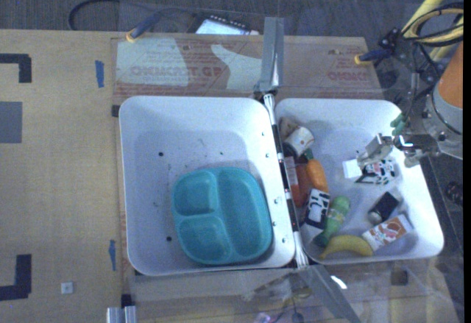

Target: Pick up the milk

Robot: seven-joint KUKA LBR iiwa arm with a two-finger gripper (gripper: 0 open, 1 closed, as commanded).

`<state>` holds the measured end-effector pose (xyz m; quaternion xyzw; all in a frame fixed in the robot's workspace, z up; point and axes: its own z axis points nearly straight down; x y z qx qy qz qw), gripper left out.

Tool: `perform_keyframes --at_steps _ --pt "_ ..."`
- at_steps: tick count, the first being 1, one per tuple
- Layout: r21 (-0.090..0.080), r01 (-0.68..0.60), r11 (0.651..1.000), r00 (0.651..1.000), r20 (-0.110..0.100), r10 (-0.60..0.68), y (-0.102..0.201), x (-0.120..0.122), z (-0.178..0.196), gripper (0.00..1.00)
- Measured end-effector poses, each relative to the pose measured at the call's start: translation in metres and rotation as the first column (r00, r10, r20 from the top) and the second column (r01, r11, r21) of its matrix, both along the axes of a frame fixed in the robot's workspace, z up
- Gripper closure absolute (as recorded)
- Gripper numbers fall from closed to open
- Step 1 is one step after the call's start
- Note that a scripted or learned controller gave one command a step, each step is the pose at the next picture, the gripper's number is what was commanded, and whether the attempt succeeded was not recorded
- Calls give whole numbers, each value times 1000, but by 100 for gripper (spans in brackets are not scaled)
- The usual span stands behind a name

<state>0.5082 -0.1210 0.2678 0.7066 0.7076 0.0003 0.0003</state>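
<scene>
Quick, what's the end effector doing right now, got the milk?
End effector: over the right bin, right at the milk carton; open or closed cannot be told, and no hold is visible.

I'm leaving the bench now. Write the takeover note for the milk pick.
Gripper: low over the right bin, by its far right side; finger state can't be judged.
Milk: the cow-patterned carton lies on the bin floor right under the gripper, not visibly gripped.
Nearby: banana, green bottle, carrot. The teal tray sits in the left bin.
Done: approach. Left: grasp, lift.
</scene>
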Motion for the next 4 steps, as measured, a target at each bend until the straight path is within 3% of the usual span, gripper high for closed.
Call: perform_keyframes --at_steps 1,2,3,4 --pt "1 -166 986 986 -1 166 27 15 -63 0" --pt "-1 -24 1000 1000 2 24 -37 24 -59 0" --pt "0 200 980 979 25 -200 -68 58 -152 0" --pt "17 367 930 930 30 -367 -68 85 -160 0"
